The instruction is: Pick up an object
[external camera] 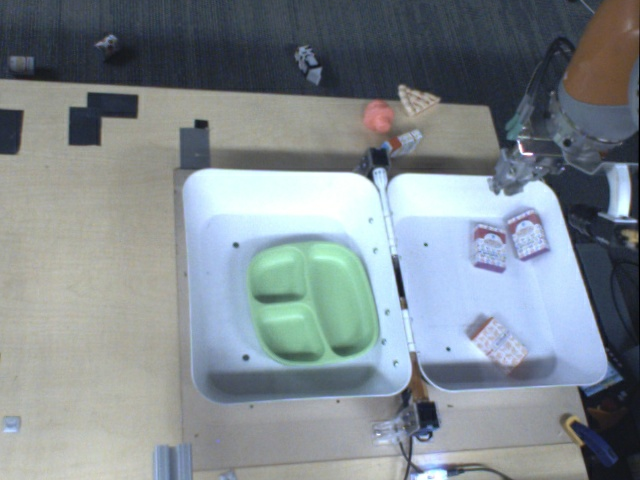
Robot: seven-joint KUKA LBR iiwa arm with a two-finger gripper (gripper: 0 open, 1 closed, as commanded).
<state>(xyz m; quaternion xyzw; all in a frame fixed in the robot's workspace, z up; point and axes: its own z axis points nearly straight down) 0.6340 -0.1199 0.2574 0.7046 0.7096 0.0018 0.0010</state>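
Note:
Three small red-and-white packets lie in the right bin (440, 268): one packet (489, 247) and a second packet (527, 235) side by side near the far right, and a third packet (498, 342) toward the near edge. My gripper (512, 175) hangs over the bin's far right corner, above and beyond the pair of packets, with nothing seen between its fingers. The orange band of the arm (605, 53) rises at the upper right.
A green divided tray (312, 301) lies in the left bin (215, 258). Beyond the bins on the bench lie a pink ball (378, 116), a wedge-shaped toy (418, 100) and a small tube (403, 145). Cables run along the right side.

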